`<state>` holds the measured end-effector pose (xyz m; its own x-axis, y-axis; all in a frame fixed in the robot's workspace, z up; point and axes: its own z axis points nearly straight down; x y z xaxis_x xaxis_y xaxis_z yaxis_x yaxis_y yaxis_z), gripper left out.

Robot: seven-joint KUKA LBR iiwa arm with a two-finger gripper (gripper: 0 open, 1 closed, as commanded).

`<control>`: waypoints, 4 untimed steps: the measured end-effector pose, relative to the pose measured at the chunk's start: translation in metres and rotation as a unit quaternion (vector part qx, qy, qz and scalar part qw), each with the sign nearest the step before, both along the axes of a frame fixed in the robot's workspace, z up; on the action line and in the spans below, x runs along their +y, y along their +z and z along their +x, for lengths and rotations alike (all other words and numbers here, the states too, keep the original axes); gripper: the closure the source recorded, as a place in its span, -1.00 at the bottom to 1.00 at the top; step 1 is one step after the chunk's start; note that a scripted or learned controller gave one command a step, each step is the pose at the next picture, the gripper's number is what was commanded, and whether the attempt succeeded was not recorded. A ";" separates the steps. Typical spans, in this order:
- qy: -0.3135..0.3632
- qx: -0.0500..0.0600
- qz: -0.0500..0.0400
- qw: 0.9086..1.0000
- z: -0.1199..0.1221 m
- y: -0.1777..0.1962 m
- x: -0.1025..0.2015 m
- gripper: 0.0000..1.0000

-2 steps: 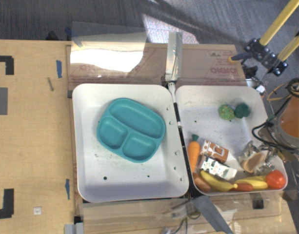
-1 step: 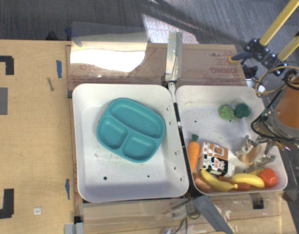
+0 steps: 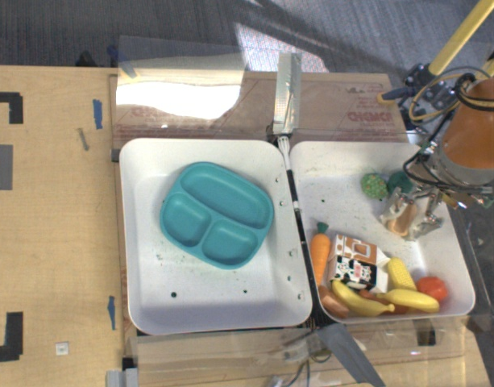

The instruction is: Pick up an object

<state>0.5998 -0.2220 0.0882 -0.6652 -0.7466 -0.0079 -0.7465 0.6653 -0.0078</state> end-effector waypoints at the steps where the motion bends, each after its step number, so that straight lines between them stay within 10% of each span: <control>1: -0.045 0.002 0.000 0.999 -0.110 0.033 0.026 1.00; 2: 0.101 -0.002 -0.001 0.995 -0.078 0.001 0.002 1.00; 3: 0.212 -0.002 -0.005 0.977 -0.115 0.001 -0.001 1.00; 4: 0.216 0.000 -0.003 0.976 -0.065 0.000 -0.001 1.00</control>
